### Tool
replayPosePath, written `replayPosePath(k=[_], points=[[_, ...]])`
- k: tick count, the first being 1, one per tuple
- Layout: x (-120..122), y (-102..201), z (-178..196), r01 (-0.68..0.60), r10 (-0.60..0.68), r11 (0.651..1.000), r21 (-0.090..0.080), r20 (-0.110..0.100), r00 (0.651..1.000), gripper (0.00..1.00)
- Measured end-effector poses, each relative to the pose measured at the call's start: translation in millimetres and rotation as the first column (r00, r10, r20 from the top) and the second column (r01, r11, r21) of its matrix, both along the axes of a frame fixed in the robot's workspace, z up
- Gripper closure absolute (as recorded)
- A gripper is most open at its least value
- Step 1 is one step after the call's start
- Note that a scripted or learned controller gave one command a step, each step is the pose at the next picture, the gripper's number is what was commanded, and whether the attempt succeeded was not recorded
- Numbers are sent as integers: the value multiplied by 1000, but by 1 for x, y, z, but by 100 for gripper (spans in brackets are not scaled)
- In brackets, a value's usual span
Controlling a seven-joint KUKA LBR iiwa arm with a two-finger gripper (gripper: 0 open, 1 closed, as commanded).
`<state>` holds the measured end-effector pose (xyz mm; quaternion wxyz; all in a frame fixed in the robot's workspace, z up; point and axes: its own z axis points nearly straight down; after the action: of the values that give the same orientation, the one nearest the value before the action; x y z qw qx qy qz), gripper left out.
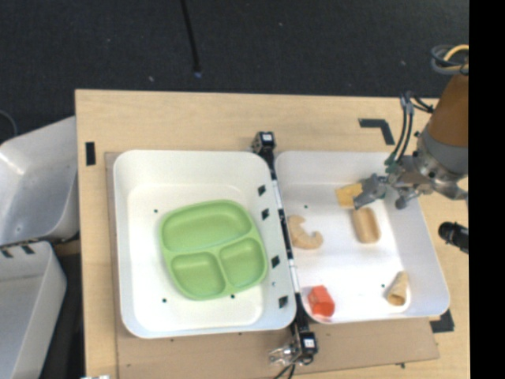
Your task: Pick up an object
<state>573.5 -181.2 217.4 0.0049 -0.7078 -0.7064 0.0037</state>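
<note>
Nearest, a red block point(319, 302) sat at the right bin's point(422, 247) six o'clock. Gripper point(371, 193) hung released, empty, above a tan cylinder point(365, 226) at centre; descent seemed next.

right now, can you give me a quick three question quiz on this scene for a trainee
1. True or false: the green plate lies in the same bin as the red piece.
2. Which thing lies nearest the gripper: a) the yellow piece b) the red piece c) the green plate?
3. Fill in: the green plate has ___ compartments.

Key: 1 false, the plate lies in the left bin and the red piece in the right bin; 2 a; 3 three.
</note>
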Motion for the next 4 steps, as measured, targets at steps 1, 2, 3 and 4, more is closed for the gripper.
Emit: replayPosePath(k=[1,2,3,4], points=[[3,0,8,-3,3,1000,-3,13,1000,0],[8,1,-36,-3,3,1000,-3,10,1000,0],[15,4,-82,-5,5,1000,-3,10,1000,0],[17,3,-115,-2,2,1000,-5,16,1000,0]])
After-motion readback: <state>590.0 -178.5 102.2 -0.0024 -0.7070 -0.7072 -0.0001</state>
